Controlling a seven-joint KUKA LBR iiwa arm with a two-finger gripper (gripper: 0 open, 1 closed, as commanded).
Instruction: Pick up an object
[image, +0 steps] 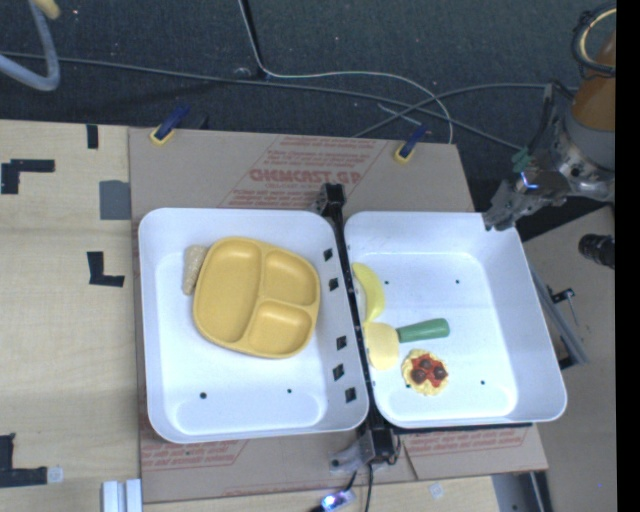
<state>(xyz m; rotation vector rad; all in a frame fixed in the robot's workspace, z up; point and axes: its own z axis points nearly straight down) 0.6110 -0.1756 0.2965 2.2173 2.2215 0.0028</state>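
Sitting low in the right bin (500, 400), the small tart (425, 372), green stick (424, 328) and yellow pieces (375, 320) are waiting, so the gripper (505, 212), hanging at the bin's far right corner with its opening impossible to judge, should be descending squarely over one.

You have two white bins (170, 400), one yellow divided plate (256, 296), one tan sponge-like piece (192, 269), two yellow pieces (367, 283), one green cylinder (424, 329) and one small red-topped tart (425, 372)
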